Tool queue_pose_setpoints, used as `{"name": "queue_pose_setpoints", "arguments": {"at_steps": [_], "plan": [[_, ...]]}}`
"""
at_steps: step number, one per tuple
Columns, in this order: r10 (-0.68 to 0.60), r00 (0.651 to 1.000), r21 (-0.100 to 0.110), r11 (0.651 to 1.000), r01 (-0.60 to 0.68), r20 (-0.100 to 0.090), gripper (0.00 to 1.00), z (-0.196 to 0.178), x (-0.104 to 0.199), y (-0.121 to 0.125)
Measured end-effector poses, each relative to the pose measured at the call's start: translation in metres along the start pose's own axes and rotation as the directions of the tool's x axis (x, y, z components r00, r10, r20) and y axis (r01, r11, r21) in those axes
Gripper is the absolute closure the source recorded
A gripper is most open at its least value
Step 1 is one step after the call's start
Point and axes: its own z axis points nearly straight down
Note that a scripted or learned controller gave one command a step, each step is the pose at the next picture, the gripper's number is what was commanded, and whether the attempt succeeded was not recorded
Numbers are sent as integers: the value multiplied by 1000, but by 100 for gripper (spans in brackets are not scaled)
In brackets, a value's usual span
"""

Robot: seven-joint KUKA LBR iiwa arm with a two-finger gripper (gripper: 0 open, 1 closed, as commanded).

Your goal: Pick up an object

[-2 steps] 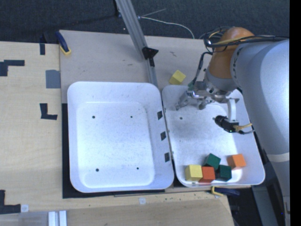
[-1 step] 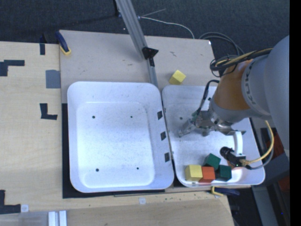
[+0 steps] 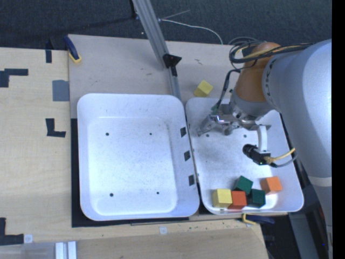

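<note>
While looking down at a slant from the camera view: two shallow white bins side by side on a pale wooden bench (image 3: 32,144). Left bin (image 3: 129,155) bare inside apart from small dark specks. Right bin (image 3: 294,198) with five small blocks gathered along its near edge, well apart from the gripper: yellow block (image 3: 221,197) at the left, red-orange block (image 3: 238,199) touching it, dark green block (image 3: 243,184) just behind, teal block (image 3: 257,197) beside the red-orange one, orange block (image 3: 271,184) off to the right and slightly apart from the rest. Another yellow cube (image 3: 204,88) outside both bins, on the bench just beyond the right bin's far left corner.

Reaching in from the right, grey arm (image 3: 307,101) with its orange band (image 3: 253,80) above the wrist. Gripper (image 3: 214,128) low over the far half of the right bin, near its left wall. Fingers (image 3: 203,129) spread apart, nothing between them, no block near them. Black cable end (image 3: 254,153) hanging just right of the gripper.

Slanted metal rail (image 3: 153,31) running from the top edge down to the gap between the bins
</note>
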Motion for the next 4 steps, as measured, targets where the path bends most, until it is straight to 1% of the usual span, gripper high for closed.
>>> {"name": "queue_pose_setpoints", "arguments": {"at_steps": [1, 2, 3, 4], "plan": [[1, 1000, 2, 1000, -1, 0, 0, 0, 9, 33], [1, 1000, 6, 1000, -1, 1, 100, -9, 8, 31], [-3, 1000, -3, 1000, 3, -3, 100, -105, 80, 11], [6, 1000, 7, 1000, -6, 2, 100, -100, 48, -22]]}}
